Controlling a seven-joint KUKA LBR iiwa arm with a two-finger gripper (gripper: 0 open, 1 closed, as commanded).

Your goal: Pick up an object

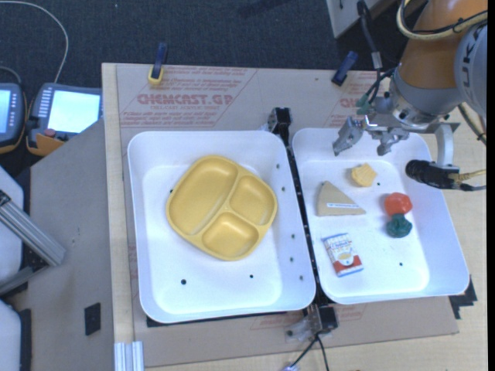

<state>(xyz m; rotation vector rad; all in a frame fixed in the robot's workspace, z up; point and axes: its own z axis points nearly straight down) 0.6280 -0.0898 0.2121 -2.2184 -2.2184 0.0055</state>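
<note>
In the right bin (433, 280) lie a small yellow chunk (363, 175), a tan wedge (336, 201), a red piece (397, 203), a dark green piece (399, 226) and a small red-and-white carton (342, 254). My gripper (365, 143) hangs over the bin's far end, just above and behind the yellow chunk. Its two fingers are spread apart with nothing between them.
The left bin (147, 207) holds a yellow divided plate (221, 205). A black clamp (279, 119) sits at the far end of the seam between the bins. Blue clips (158, 62) hold the cardboard base. Screens (66, 111) stand at the far left.
</note>
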